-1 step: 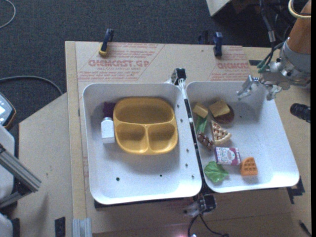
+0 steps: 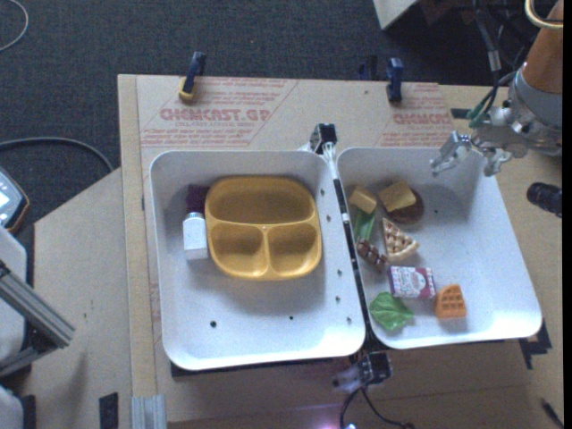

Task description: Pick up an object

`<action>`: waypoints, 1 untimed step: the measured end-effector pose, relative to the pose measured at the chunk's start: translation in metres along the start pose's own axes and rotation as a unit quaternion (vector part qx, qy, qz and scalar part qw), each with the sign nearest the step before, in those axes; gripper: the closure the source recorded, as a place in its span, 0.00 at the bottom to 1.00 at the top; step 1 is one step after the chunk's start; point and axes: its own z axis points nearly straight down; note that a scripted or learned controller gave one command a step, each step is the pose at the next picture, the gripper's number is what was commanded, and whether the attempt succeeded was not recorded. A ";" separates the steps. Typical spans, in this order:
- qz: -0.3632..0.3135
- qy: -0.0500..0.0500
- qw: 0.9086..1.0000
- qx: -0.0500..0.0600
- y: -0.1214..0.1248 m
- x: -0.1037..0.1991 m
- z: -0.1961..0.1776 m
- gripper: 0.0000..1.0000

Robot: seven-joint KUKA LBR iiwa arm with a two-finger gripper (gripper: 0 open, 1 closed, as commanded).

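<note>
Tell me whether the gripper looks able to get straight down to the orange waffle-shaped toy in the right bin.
Probably yes. The orange waffle-shaped toy lies apart from the pink carton beside it, with nothing on top, and the gripper hangs above the same bin's far end.

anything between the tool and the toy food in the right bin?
Nothing visible. The tool hangs over the right bin's far end, with bare bin floor between it and the nearest pieces, the brown block on the dark disc and the pie slice.
</note>
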 end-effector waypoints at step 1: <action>0.000 0.001 1.000 0.003 0.003 0.006 0.062 0.00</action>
